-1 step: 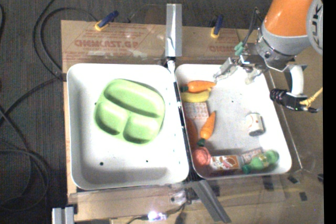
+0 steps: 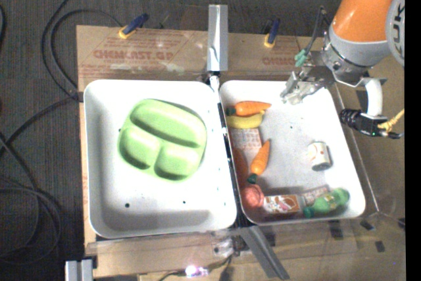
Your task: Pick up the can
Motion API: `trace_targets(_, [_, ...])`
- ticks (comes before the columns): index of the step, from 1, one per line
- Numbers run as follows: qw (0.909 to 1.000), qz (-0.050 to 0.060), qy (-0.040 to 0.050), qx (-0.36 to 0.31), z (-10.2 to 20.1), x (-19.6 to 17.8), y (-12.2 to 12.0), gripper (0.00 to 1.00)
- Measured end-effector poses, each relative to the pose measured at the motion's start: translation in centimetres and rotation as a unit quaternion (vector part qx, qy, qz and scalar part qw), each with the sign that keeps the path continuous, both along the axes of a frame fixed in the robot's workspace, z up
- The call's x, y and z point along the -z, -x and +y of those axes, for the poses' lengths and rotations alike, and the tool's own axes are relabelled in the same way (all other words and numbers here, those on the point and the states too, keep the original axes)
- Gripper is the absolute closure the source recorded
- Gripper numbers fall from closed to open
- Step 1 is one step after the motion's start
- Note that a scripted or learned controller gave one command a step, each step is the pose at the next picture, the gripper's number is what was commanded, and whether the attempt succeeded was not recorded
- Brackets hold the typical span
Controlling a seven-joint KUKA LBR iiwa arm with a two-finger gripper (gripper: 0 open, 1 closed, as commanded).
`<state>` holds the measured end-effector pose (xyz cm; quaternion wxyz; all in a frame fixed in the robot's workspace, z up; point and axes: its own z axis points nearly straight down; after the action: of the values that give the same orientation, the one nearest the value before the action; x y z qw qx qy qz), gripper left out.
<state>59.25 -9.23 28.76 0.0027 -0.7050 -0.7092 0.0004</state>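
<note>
The can [image 2: 320, 155] is small and silvery with a white label. It lies on its side on the floor of the right bin [image 2: 342, 135], towards the right wall. My gripper [image 2: 297, 93] hangs over the far right corner of that bin, well behind the can and a little to its left. Its fingers stand open with nothing between them.
The right bin also holds two carrots [image 2: 252, 106] [image 2: 260, 158], a banana [image 2: 245, 120], a printed card [image 2: 248, 139], a red item [image 2: 252, 195], a labelled bottle [image 2: 289, 202] and a green item [image 2: 329, 201] along its near wall. A large green moulded object [image 2: 163, 139] lies in the left bin [image 2: 105, 207].
</note>
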Motion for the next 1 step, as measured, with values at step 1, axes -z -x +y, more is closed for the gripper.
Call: trace_targets(1, [0.9933,0.001,0.0006,0.115,-3.81,17.61,8.96,1.0])
